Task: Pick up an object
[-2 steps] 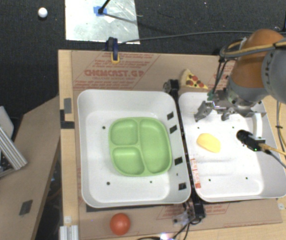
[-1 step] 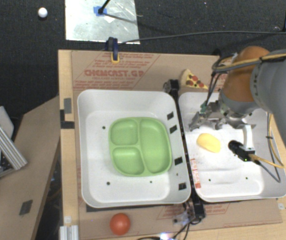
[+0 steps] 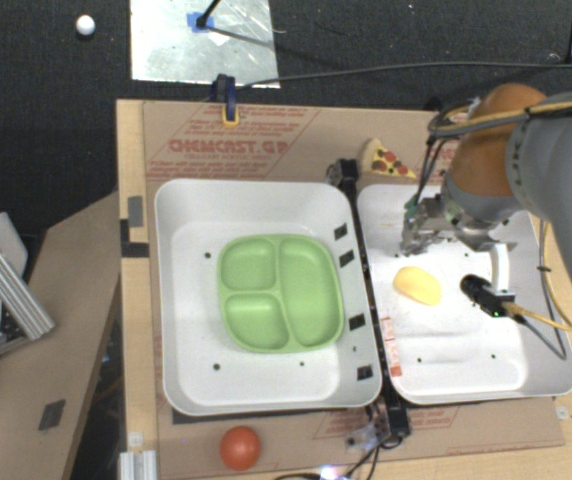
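In the camera view, the gripper (image 3: pixel 422 230) is being held over the right bin (image 3: pixel 466 378), above that bin's far left part, with the arm being reached in from the view's right. Whether the gripper is released or clenched cannot be told, and no object is being shown in its grip.

The lemon (image 3: pixel 418 286), the only loose thing in this bin, is lying on the bin floor just nearward of the gripper. It is almost directly in line with the gripper sideways and apart from it. Its long axis is running at a slant, from the far left down to the near right.

The plate (image 3: pixel 280 293) is sitting in the other bin, well off toward the view's left of the gripper. The pizza toy (image 3: pixel 388 160) is lying beyond the gripper, outside both bins.

The pick is being judged as not yet begun. The coming move is being judged to turn on a short shift toward the bench's near edge, then a descent. The grip would best be set across the lemon's short width rather than along its slant.
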Controlling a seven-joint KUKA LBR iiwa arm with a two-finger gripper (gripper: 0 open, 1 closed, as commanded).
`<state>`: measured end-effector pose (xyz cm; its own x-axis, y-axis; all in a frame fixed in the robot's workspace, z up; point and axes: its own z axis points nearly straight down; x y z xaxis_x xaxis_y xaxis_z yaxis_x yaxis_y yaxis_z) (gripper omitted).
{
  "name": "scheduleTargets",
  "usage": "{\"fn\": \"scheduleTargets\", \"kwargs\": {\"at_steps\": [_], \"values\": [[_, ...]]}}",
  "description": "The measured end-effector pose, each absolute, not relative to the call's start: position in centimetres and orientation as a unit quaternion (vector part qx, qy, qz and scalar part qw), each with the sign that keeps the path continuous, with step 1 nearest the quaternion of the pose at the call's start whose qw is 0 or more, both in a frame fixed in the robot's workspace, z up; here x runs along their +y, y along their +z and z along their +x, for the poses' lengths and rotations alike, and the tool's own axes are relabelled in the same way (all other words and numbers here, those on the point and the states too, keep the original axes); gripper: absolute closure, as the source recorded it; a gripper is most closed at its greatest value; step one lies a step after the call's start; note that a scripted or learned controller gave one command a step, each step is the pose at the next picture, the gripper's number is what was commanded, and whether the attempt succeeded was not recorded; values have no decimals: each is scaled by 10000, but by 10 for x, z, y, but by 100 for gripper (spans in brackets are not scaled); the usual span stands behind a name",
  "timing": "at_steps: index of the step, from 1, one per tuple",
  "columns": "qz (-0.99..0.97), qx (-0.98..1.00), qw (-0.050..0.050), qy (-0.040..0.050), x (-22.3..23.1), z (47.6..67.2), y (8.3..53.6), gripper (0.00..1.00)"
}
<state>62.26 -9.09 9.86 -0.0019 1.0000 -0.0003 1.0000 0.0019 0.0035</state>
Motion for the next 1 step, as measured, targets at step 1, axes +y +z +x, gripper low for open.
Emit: {"fn": "scheduleTargets", "kwargs": {"at_steps": [1], "values": [[7061,7081,23,19,-91,622,142,100]]}}
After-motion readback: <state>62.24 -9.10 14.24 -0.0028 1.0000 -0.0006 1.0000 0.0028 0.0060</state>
